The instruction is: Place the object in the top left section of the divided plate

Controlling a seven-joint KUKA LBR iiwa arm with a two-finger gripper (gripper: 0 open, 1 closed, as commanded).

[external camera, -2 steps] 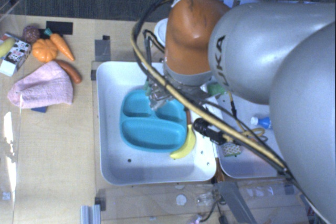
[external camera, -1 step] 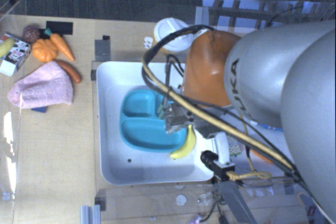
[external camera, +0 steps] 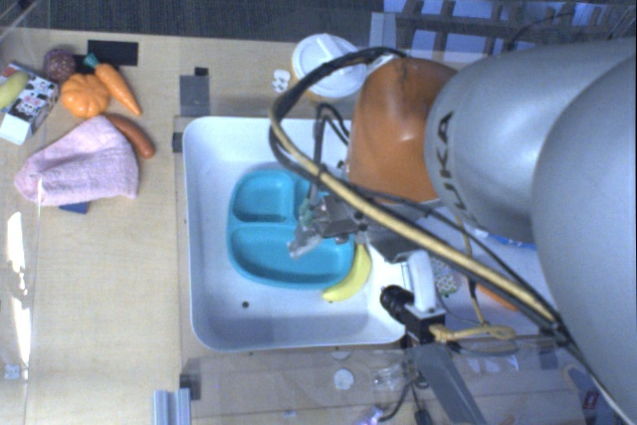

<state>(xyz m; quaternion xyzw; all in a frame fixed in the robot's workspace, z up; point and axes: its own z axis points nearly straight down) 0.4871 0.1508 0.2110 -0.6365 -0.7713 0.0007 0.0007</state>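
A blue divided plate (external camera: 261, 224) lies in the left white bin (external camera: 204, 214). A yellow banana (external camera: 350, 280) rests at the plate's lower right edge, partly under the arm. My gripper (external camera: 311, 236) hangs over the right side of the plate, its metal fingertips pointing down toward the plate's lower section. The large grey arm with its orange band (external camera: 393, 134) covers the plate's right part and most of the right bin. I see nothing clearly between the fingers.
On the bench at the left lie a pink cloth (external camera: 80, 164), an orange toy pumpkin (external camera: 85, 95), a carrot (external camera: 119, 87) and a sausage-like piece (external camera: 134, 134). A white cup (external camera: 323, 63) stands behind the bin. Cables loop around the wrist.
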